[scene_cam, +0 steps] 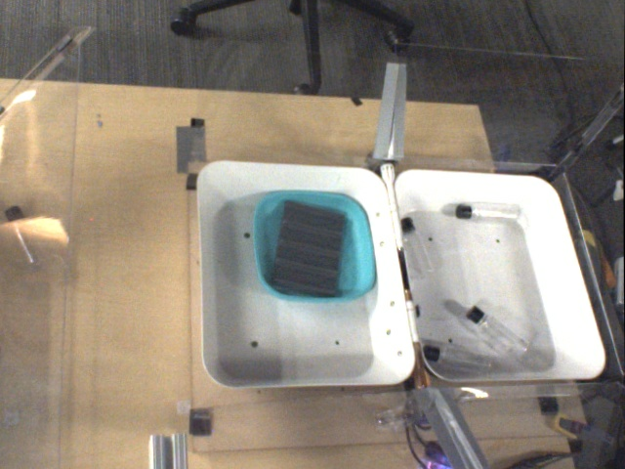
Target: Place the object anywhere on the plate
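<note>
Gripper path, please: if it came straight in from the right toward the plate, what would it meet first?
If low, the right bin rim first; the tubes lie off that line. Higher up, the way to the plate looks free; height is unclear.

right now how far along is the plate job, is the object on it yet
It looks done: the dark ribbed block lies flat on the teal plate in the left bin, inside the plate's rim. Nothing is in hand at the bins. The right bin holds a few clear tubes with black caps, which seem to be no part of the job. Nothing looks left to do.
</note>
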Robot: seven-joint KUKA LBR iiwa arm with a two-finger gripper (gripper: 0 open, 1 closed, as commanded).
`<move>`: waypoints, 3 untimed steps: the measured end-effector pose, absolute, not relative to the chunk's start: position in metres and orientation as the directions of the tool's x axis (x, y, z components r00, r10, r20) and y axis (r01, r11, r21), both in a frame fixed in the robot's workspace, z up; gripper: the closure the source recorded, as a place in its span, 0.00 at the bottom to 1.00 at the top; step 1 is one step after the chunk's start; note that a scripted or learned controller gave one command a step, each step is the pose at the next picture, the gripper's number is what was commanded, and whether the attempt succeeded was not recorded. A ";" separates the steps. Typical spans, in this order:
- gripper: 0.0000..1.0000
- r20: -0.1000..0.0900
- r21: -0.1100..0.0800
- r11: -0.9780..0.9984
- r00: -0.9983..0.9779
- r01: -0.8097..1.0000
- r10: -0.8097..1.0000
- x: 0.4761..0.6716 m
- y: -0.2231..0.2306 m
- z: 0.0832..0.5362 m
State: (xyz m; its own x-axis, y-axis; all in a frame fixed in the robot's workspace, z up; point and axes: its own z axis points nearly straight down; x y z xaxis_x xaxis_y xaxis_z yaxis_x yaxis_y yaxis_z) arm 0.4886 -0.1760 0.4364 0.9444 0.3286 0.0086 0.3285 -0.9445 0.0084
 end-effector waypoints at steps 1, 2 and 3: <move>0.00 0.009 0.007 -0.978 0.978 0.208 0.209 0.490 -0.157 0.436; 0.00 0.009 0.007 -0.979 0.979 0.204 0.204 0.489 -0.190 0.436; 0.00 0.010 0.007 -0.978 0.978 0.207 0.207 0.489 -0.155 0.436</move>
